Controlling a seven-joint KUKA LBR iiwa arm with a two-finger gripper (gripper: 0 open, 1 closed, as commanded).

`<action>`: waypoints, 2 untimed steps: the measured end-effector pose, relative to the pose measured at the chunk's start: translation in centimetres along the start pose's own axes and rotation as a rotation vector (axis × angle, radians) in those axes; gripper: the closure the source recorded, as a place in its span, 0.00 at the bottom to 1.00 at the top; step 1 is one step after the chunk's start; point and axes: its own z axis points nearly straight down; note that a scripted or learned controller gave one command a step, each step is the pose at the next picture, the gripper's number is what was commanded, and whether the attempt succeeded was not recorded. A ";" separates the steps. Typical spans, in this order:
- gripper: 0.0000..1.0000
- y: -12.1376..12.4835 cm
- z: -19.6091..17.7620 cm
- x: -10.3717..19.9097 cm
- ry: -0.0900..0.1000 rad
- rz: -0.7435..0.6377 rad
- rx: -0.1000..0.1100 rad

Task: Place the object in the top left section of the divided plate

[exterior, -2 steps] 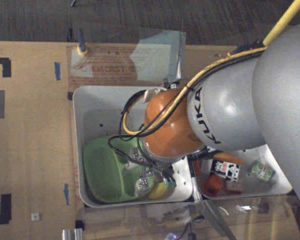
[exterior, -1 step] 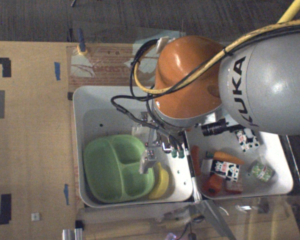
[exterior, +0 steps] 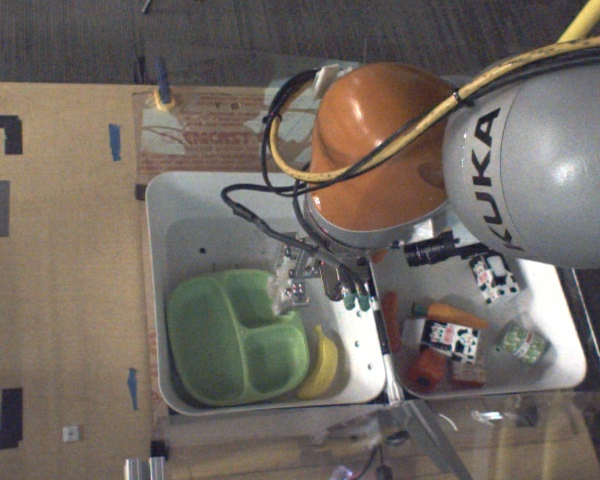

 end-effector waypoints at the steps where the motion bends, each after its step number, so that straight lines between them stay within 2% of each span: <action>1: 1.00 -5.6 3.6 1.1 0.008 -0.061 0.002; 2: 1.00 -4.7 5.7 -3.1 0.004 -0.123 0.001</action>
